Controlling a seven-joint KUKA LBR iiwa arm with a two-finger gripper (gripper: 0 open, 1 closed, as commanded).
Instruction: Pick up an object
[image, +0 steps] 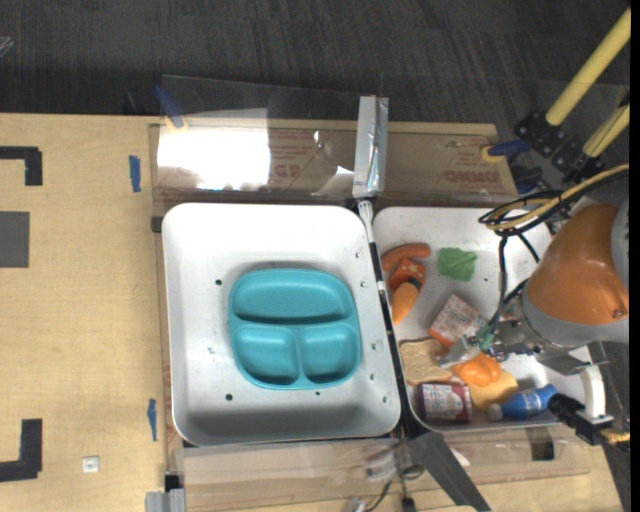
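- The crinkled red-and-white packet (455, 318) is judged the likeliest target. It lies mid-way down the right-hand shallow white bin (440, 222), just beside the gripper (480, 343).
- Whether the gripper is released or clenched cannot be told. Its tip is blurred and partly covered by the grey arm with the orange band (580, 275). No item is seen held.
- The packet is crowded by a tan bread slice (420, 358) and a rounded orange toy (482, 372). A red-labelled can (445, 402) and a blue bottle (525, 403) lie nearer the front wall.
- Risk: a thin, flat packet may be slipped off or merely pushed.
- Risk: a neighbour may be caught instead, given the tight packing.
- A teal divided plastic plate (295, 325) is noted in the left-hand white bin (190, 300), well apart.
- The right bin's far side is hidden beneath the arm.
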